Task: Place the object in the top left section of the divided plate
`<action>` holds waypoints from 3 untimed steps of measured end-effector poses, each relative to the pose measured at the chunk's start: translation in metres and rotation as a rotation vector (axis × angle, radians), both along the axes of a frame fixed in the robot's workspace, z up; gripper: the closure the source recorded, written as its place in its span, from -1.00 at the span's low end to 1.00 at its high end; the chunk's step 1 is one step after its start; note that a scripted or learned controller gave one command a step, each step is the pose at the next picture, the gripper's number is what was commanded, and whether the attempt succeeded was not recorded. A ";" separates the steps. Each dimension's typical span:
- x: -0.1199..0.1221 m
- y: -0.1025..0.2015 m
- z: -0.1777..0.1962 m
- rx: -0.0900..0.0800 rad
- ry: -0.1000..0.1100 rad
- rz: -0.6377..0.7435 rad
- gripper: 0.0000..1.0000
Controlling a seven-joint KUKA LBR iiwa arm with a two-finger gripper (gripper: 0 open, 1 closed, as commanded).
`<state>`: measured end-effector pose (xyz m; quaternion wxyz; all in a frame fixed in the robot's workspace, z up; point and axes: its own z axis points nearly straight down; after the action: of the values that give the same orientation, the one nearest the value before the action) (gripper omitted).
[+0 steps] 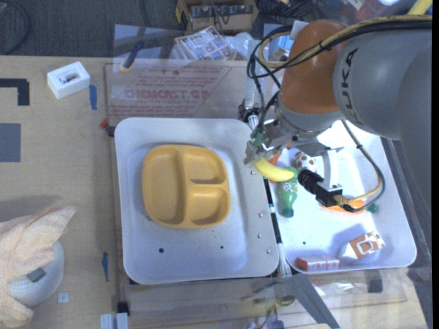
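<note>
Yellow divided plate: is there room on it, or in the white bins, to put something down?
All sections of the yellow divided plate look bare. The left white bin has bare floor around the plate. The right white bin is crowded: yellow banana, green bottle, small boxes.

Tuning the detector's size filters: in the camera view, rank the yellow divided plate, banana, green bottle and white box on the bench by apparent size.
1. Yellow divided plate, clearly largest.
2-4. Banana, green bottle and white box look similar in size. The arm partly hides the banana, so I would not rank those three.
</note>
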<state>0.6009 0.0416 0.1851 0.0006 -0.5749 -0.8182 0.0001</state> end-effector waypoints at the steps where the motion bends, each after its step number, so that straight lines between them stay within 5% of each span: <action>1: 0.004 0.075 -0.011 0.000 -0.004 0.059 1.00; 2: 0.004 0.075 -0.010 0.000 -0.004 0.058 -1.00; 3: 0.019 0.103 0.069 -0.001 -0.004 -0.170 -1.00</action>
<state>0.6202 0.1444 0.2536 -0.0011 -0.6424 -0.7664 -0.0006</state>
